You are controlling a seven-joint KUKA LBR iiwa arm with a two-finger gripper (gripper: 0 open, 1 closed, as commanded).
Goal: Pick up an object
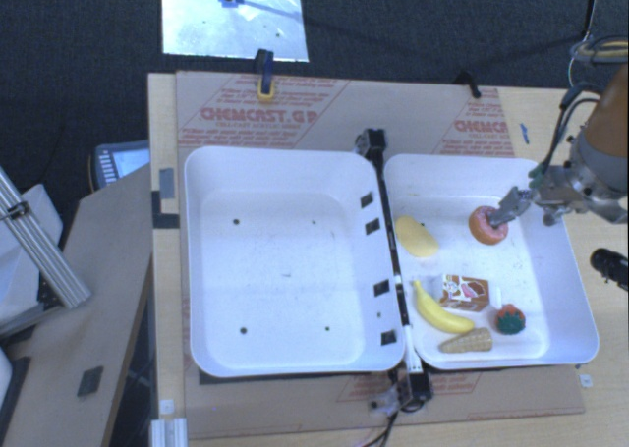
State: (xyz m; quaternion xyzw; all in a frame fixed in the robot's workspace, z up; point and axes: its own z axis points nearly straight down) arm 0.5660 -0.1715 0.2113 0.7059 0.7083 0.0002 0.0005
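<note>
White bins (285,170) hold a yellow banana (439,310) and an orange-pink doughnut (486,226).

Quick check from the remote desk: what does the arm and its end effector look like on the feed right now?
The arm comes in at the right edge: a grey metal wrist body under an orange section. Thin dark cables loop down beside it, with a pale ring fitting at the top. The end effector is a slim grey metal piece jutting out from the wrist. A separate black part sits lower at the right edge.
</note>
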